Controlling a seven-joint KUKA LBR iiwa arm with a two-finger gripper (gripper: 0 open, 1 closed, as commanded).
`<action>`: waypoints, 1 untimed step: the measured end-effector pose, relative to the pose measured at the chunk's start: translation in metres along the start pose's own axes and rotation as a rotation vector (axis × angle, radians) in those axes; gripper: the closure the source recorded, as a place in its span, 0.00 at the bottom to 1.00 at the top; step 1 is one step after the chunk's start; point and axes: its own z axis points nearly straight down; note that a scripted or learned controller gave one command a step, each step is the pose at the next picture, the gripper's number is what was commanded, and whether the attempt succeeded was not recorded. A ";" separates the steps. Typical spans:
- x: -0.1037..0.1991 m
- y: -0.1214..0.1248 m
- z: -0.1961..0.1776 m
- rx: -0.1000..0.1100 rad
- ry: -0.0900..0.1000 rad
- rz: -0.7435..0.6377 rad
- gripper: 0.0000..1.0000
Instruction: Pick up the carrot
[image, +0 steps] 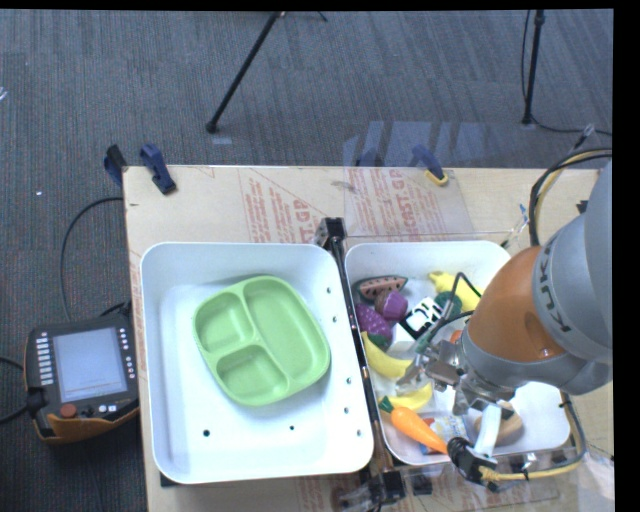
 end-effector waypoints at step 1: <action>0.004 0.006 -0.003 -0.029 0.004 0.392 0.00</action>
